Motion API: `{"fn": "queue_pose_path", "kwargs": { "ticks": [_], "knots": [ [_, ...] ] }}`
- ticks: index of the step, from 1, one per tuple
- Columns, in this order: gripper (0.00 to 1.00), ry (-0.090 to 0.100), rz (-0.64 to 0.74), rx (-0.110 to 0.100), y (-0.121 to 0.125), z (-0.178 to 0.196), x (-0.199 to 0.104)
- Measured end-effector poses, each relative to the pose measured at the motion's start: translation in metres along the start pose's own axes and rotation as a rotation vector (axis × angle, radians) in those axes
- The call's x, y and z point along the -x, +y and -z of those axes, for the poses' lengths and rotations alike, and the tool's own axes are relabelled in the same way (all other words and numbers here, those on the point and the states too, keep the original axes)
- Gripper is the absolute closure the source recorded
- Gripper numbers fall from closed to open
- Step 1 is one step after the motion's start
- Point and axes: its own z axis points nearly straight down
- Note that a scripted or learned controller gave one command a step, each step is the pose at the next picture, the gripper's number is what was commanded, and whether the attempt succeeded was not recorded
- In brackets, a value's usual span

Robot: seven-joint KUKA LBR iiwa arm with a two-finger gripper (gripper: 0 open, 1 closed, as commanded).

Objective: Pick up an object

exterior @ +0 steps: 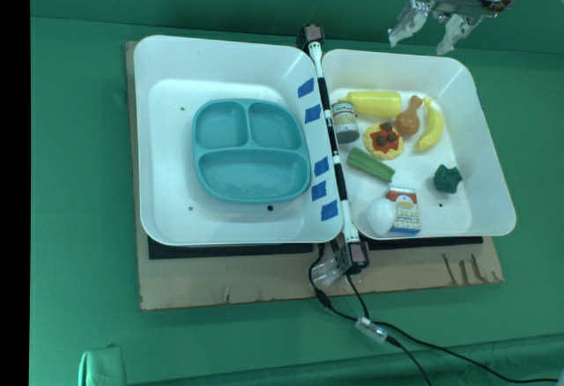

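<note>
gripper (427,30) fingers spread and holding nothing, hovering beyond the right bin (480,120) far rim, banana (431,126), yellow bottle (374,103), drumstick (408,117) and other toy food below it in that bin

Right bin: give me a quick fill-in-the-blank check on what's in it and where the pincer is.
1. The banana lies in the ____ bin.
2. The teal divided plate has ____ compartments.
3. The pincer hangs with fingers ____, above the right bin's far edge.
4. The white egg lies beside the small ____.

Missing: right; three; open; carton
</note>
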Motion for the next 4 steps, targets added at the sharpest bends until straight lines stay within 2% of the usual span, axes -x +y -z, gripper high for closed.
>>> {"fn": "queue_pose_path", "kwargs": {
  "ticks": [1,2,3,4],
  "knots": [
    [1.00,-0.004,-0.004,0.015,0.001,0.019,0.001],
    [1.00,-0.003,0.000,-0.009,0.033,-0.175,0.018],
    [0.00,-0.011,-0.002,-0.009,0.032,-0.176,0.023],
    [1.00,0.001,-0.005,0.000,0.035,-0.160,0.019]
  ]
}}
